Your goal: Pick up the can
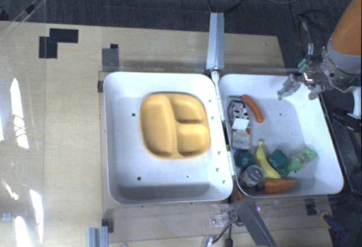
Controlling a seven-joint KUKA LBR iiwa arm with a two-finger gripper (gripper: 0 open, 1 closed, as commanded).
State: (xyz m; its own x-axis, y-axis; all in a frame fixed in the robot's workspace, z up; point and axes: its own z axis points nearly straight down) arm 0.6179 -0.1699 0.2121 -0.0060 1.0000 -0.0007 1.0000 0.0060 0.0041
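I see my pincer (298, 87) spread, gripping nothing, above the right white bin (328, 144), well apart from the small silver-topped metal can (251, 175).

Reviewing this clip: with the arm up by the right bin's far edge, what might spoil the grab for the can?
1. The can sits packed in the right bin's near corner, beside a banana, a carrot and a dark green item, so the end effector may catch a neighbour instead.
2. The bin wall close by may block the descent.
3. The can's rounded metal side could slip free.
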